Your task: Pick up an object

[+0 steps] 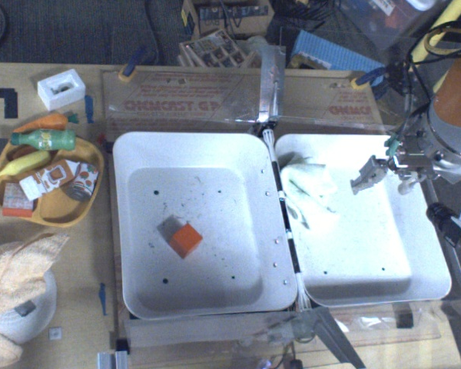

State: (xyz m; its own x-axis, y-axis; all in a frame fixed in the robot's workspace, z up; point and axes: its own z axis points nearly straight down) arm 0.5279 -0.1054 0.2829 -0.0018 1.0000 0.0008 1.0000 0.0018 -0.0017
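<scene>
Orange block in left bin; white crumpled item in right bin; gripper above right bin, nothing held.

Left bin (138, 160): one orange block (187, 241), small and cube-like with no clear long axis, lying left of the bin's centre toward the near side, a grey shadow or patch touching its upper-left corner. Right bin (415, 283): a pale crumpled item (303, 183), cloth or plastic, against the upper-left corner just beside the divider; its outline washes out against the white floor and its kind cannot be told. Gripper (386, 174): over the right bin's upper-right part, fingers spread apart, nothing between them. The pale item lies nearer, to the gripper's left; the block lies well apart, across the divider, down and left. The arm is cut off at the right.
</scene>
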